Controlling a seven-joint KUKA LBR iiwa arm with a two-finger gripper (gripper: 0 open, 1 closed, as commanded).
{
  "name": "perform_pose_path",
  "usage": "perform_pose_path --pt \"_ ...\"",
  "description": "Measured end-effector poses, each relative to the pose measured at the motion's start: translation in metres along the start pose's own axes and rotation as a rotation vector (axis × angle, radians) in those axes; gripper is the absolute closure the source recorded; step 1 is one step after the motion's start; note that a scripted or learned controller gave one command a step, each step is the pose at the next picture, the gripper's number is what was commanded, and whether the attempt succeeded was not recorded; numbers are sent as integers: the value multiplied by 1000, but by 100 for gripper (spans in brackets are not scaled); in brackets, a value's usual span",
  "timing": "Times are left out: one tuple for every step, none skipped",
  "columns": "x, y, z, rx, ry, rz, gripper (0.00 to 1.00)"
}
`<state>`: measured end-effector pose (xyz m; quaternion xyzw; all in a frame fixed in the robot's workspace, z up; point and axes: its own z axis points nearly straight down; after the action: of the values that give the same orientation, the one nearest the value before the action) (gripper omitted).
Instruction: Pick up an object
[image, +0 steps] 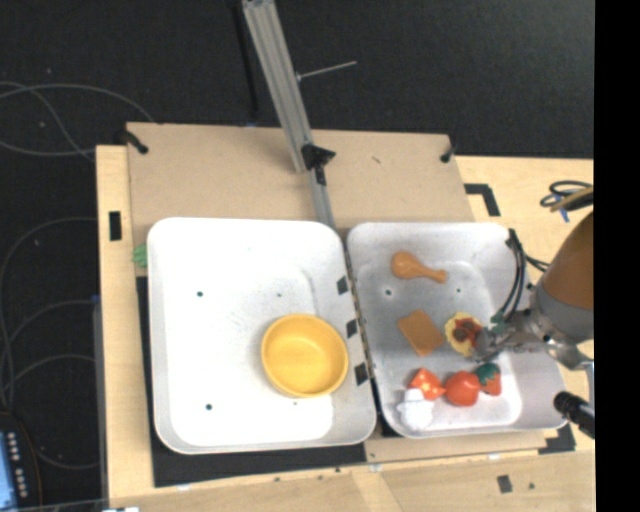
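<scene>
The right bin (440, 240) holds several small toy foods. A tan drumstick (416, 267) lies near its back, and a brown toast slice (421, 331) sits in the middle. A round yellow and red piece (463, 331) rests just right of the toast. Along the front lie a red tomato with a green stem (466, 387), a small orange-red piece (425, 381) and a white piece (413, 408). My gripper (487, 343) comes in from the right and hangs low over the bin, right beside the yellow and red piece.
A yellow bowl (304, 354) stands in the left bin (210, 270), toward its front right. A metal pole (285, 90) rises from the bench behind the bins. The arm's orange band (575, 265) and cables sit at the right bin's right side.
</scene>
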<state>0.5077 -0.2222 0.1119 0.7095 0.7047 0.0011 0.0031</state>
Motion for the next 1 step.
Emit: perform_pose_path --pt "-2 3 -43 -1 1 -11 100"
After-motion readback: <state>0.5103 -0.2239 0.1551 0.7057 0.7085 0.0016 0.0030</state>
